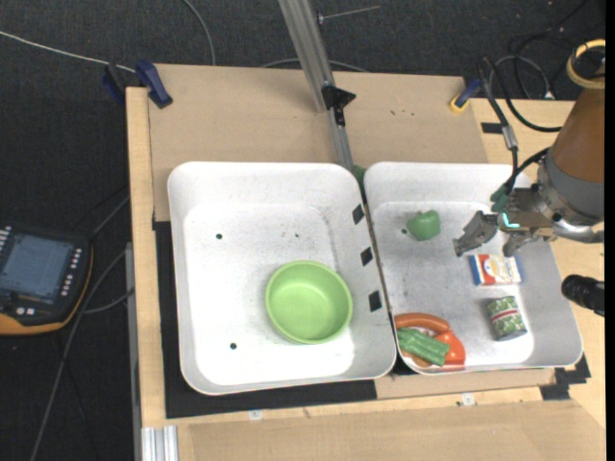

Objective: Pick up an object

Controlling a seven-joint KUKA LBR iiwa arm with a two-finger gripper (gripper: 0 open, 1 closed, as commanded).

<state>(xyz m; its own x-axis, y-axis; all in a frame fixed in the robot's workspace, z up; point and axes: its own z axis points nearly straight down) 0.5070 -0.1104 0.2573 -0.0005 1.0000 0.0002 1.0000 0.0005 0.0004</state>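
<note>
My gripper (492, 236) hangs over the right bin (452, 182), open, with nothing between its dark fingers (471, 234). Just below it lies a small white box with red and blue print (495, 270). A round green fruit-like object (423, 225) sits to the gripper's left, apart from it. Nearer the front, a green can (506, 317) lies on its side. An orange plate (428, 327) holding green and red pieces rests at the bin's front left corner. A green bowl (307, 302) stands in the left bin (250, 185).
A metal pole (312, 51) slants down from the top to the gap between the bins. Blue clamps (154, 83) grip the bench's back corners, and cables run over the bench's right back part. A pendant (38, 275) lies on the floor at far left.
</note>
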